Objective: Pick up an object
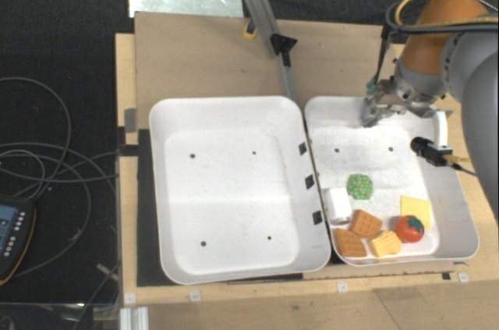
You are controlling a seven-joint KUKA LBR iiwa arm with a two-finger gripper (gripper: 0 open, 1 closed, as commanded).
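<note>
Camera view, fingers point(376, 111) above right bin point(343, 114) far edge, grip state unclear, nothing visibly held

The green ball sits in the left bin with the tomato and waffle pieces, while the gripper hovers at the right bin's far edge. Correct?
Not quite. The camera view shows the green ball in the right bin, beside the tomato and waffle pieces. The gripper is at that bin's far edge.
</note>
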